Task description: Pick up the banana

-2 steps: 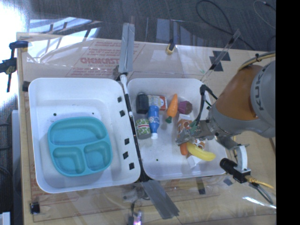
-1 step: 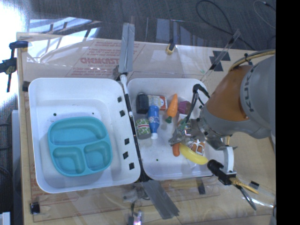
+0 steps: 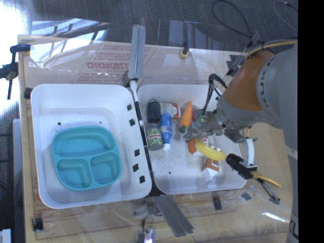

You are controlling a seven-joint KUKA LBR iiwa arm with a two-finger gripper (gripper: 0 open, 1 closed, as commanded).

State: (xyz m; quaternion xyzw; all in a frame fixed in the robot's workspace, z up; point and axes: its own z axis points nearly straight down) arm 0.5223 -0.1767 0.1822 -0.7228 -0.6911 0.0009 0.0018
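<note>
Two shallow white bins sit side by side on the worktop [image 3: 263,206]. The left bin [image 3: 40,135] holds a turquoise three-compartment plastic tray [image 3: 86,157]. The right bin [image 3: 172,181] is crowded: the curved yellow banana [image 3: 209,151] lies at its right side, touching a small white carton [image 3: 211,167], with an orange carrot-shaped toy [image 3: 186,114] and a blue bottle [image 3: 166,128] nearby. The pincer [image 3: 195,130] hangs just above the banana's left end, likely positioned for a grasp; cannot tell whether it is spread or shut, and nothing visibly sits in it.

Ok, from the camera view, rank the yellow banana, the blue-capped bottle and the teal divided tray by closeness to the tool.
1. Yellow banana: right bin, just below the tool.
2. Blue-capped bottle: same bin, to the tool's left.
3. Teal divided tray: left bin, far across the divider.
</note>
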